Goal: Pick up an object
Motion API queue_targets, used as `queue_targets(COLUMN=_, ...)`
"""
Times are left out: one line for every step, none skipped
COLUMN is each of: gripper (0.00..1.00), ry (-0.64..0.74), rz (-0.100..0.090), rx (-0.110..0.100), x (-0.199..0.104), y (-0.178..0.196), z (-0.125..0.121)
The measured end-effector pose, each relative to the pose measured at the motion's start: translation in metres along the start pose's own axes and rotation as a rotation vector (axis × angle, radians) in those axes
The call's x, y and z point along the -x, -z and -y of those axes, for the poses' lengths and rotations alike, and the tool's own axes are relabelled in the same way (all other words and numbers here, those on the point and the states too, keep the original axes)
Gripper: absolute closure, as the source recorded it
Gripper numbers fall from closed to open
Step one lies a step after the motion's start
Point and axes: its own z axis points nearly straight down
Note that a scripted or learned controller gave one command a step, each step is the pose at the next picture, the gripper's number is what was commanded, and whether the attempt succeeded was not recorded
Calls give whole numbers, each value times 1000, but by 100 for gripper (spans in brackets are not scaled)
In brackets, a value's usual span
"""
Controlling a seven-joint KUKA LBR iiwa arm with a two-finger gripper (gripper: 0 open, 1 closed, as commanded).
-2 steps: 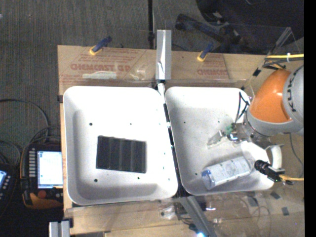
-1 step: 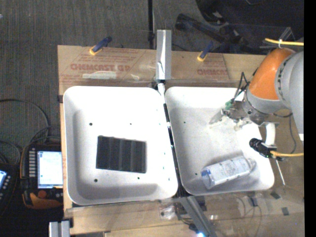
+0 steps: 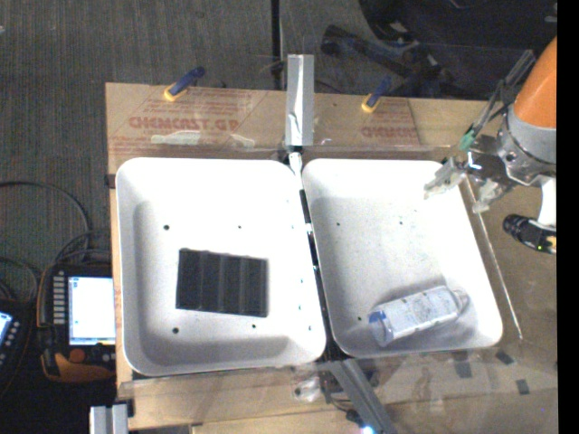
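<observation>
A clear plastic bottle with a white and blue label lies on its side in the near right corner of the right bin. In the left bin a flat black ribbed rectangle lies on the floor. My gripper hangs above the far right rim of the right bin, well apart from the bottle. Its fingers stand open with nothing between them.
A metal post rises at the far seam between the bins. Two clamps hold the cardboard sheet behind them. A handheld controller lies left of the bench, and cables and dark gear sit at the far right.
</observation>
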Motion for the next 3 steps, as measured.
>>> queue_targets(gripper=100, ry=2, rz=3, rx=-1, x=0, y=9, z=0)
queue_targets(gripper=0, ry=1, rz=3, rx=-1, x=0, y=9, z=0)
queue_targets(gripper=0, ry=162, rz=-2, rx=-2, x=26, y=-40, z=34)
